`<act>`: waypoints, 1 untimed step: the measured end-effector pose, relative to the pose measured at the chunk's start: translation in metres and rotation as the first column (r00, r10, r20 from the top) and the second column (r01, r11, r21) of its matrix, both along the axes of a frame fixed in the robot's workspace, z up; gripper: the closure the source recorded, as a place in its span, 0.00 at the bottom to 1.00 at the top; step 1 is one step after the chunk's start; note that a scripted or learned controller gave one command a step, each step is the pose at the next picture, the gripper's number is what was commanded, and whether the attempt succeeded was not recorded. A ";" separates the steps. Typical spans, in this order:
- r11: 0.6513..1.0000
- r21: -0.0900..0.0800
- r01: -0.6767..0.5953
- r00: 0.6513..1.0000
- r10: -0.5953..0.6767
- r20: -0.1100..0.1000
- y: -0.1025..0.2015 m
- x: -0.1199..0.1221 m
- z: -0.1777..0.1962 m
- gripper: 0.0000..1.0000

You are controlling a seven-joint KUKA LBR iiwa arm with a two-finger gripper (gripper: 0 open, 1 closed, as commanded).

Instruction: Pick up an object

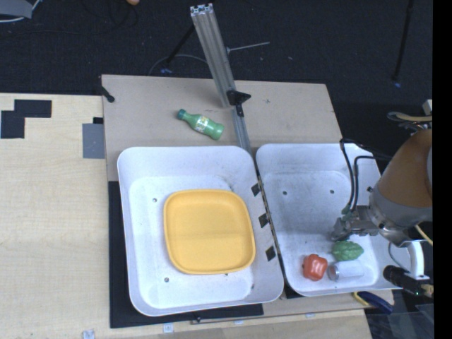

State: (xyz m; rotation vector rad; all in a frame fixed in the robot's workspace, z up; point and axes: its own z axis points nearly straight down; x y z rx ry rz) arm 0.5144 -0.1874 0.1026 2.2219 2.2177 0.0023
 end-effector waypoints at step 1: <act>1.000 -0.001 0.000 1.000 0.000 0.001 -0.010 -0.004 0.054 1.00</act>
